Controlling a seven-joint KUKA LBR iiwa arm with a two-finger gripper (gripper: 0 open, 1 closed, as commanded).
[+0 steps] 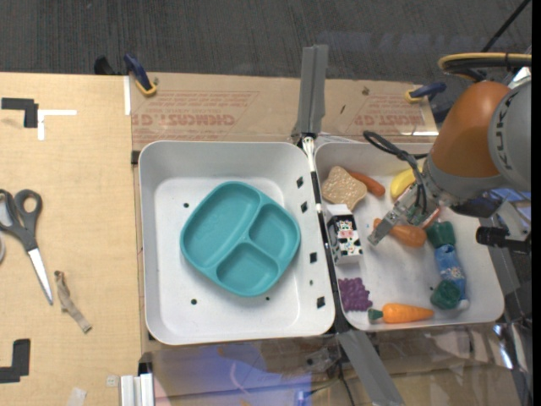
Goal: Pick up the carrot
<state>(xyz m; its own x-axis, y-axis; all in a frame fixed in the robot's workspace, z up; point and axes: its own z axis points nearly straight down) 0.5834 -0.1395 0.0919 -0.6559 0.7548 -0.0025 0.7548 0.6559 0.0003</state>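
The carrot point(404, 313), orange with a green top, lies along the front wall of the right bin point(482, 311). My gripper point(390, 223) hangs over the middle of that bin, well behind the carrot. It sits right above a second orange piece point(409, 236), which it partly hides. I cannot see whether it touches that piece. Nothing of the carrot is covered.
The right bin also holds a bread slice point(343, 188), a thin orange-red item point(368, 182), a banana point(404, 181), a small printed box point(344, 236), purple grapes point(355, 293) and a blue bottle point(448, 267). A teal divided plate point(241, 238) lies in the left bin. Scissors point(29, 235) rest on the bench.
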